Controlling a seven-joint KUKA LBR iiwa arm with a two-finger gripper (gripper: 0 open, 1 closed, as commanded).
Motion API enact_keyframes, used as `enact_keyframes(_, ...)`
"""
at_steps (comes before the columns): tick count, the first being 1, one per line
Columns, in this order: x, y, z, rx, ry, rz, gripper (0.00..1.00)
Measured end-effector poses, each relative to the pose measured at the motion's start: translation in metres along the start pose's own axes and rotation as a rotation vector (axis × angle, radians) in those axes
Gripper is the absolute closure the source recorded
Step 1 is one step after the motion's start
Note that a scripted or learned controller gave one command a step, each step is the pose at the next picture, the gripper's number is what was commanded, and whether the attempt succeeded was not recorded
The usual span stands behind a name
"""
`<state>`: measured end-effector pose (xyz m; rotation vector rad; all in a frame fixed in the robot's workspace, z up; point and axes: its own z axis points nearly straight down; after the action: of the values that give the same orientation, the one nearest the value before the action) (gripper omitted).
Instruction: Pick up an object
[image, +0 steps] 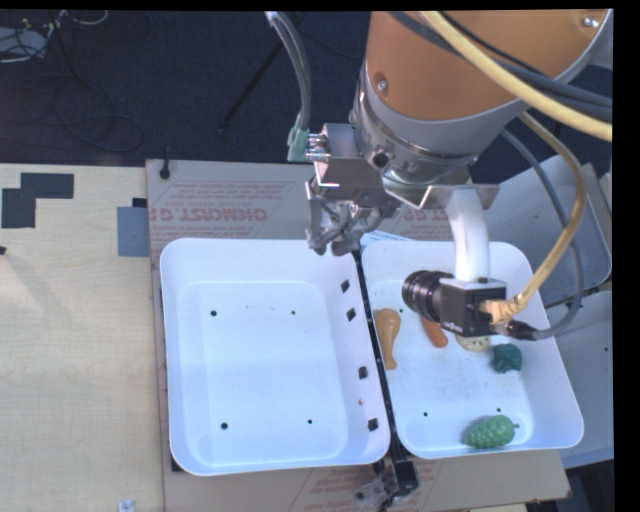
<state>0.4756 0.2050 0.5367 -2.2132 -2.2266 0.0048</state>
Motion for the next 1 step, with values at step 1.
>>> enact_keyframes(1, 0.0394, 0.0402, 0.0003, -0.001, -0.001, 0.004, 1.0)
